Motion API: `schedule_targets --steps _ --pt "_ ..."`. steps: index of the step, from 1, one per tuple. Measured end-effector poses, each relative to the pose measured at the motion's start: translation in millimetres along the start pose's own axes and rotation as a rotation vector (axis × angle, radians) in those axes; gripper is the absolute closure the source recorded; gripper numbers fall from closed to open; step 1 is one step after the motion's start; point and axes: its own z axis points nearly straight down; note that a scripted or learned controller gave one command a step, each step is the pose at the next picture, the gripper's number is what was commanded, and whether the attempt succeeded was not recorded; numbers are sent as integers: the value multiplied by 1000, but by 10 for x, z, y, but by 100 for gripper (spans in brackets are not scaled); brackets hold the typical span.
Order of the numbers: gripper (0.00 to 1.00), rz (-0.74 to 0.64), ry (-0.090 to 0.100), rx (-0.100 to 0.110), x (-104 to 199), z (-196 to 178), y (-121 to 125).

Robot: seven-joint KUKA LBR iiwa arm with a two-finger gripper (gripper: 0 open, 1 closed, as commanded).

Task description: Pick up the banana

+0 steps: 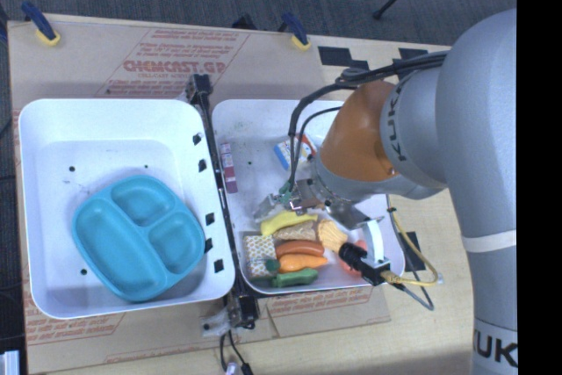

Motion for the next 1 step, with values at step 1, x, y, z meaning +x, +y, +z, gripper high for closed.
schedule_targets --steps 1 --pt "0 -57 1 1 166 4 -380"
